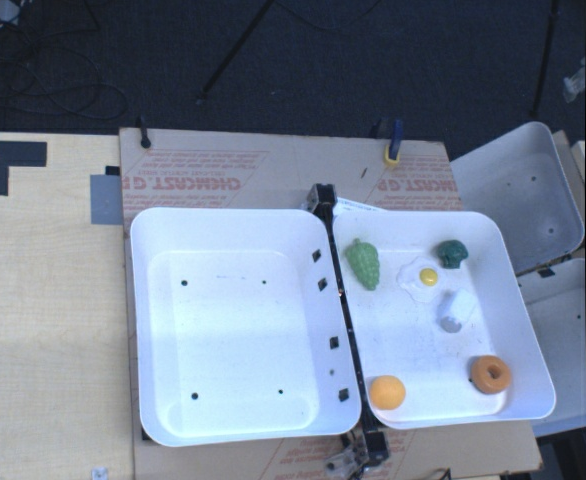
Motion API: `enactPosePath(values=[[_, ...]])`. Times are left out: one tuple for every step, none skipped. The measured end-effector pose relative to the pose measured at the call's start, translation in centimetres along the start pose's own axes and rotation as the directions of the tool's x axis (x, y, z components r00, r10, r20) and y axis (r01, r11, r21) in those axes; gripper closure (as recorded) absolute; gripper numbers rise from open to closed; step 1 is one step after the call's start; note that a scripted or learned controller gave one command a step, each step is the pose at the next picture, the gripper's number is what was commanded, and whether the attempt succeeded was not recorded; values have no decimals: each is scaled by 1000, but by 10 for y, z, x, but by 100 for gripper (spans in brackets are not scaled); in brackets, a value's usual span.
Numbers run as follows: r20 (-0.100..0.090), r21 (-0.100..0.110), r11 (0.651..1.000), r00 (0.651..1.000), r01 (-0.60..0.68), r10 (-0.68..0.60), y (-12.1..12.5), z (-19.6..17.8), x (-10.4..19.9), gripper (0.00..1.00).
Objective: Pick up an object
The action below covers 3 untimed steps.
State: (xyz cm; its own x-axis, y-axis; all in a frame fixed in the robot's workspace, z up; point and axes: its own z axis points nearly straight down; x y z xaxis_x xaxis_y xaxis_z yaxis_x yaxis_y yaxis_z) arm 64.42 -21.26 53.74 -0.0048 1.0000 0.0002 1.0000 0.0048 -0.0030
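On the desk [43, 318], a cardboard sheet [223, 173] is seen under two white bins set side by side, the left bin [141, 268] and the right bin [518, 278]. Within the right bin are recorded a pale green lumpy object [363, 265] near the divider, a brown ring [490, 374] and an orange ball [387, 392] along the near edge, a dark green object [452, 254] at the far side, a whitish object [451, 311] at the middle and a small yellow ball [429, 277] just above it. The state of the tool cannot be told.

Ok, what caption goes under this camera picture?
Toy food waits in the right bin, beside the left bin.
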Motion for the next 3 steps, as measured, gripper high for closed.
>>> enactPosePath(values=[[0,0,1000,1000,0,0,0,0,0,0],[0,0,1000,1000,0,0,0,0,0,0],[0,0,1000,1000,0,0,0,0,0,0]])
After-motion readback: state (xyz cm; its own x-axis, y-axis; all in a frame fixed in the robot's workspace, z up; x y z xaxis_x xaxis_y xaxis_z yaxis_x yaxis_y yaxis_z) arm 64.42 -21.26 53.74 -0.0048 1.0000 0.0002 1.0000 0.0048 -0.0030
